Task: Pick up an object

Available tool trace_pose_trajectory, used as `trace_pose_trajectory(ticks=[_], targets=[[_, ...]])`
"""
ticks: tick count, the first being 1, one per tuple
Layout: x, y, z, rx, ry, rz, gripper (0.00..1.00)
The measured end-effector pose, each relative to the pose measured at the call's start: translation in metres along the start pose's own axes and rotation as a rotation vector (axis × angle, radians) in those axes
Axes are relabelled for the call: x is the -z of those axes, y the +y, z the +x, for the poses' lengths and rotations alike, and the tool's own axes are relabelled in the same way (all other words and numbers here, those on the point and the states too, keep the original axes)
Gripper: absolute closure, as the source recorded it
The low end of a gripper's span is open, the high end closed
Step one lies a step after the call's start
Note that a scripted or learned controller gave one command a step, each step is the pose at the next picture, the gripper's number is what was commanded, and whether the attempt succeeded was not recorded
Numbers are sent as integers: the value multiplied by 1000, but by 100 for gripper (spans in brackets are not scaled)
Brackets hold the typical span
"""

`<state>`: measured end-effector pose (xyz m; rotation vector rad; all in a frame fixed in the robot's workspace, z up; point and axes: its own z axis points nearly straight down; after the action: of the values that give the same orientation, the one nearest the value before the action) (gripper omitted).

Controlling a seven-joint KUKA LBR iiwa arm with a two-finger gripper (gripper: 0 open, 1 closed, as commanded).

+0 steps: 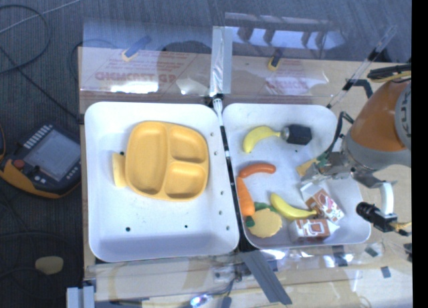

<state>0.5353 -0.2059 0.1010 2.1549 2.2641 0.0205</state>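
The right bin (231, 166) holds several toy foods. A yellow banana (257, 137) lies at the back next to a black cylinder (297, 133). Below them are an orange-red sausage (257, 170), a carrot (245, 200), a second banana (291, 208), a round tan cookie (265, 223) and two small red-and-white cartons (326, 205) (310, 230). My gripper (316, 170) reaches in from the right and hangs low over the bin's right side, just above the cartons. A small yellowish piece (305, 166) shows at its tip.
The left bin (100, 186) carries a yellow divided plate (166, 160). The arm's orange band (378, 126) stands over the right bin's right wall. A clear plastic panel (221, 66) rises behind the bins. A teach pendant (43, 160) lies on the floor at left.
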Motion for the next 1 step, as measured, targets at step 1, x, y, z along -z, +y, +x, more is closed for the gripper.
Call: trace_pose_trajectory(ticks=[1], targets=[[0, 0, 0, 0, 0, 1, 0]])
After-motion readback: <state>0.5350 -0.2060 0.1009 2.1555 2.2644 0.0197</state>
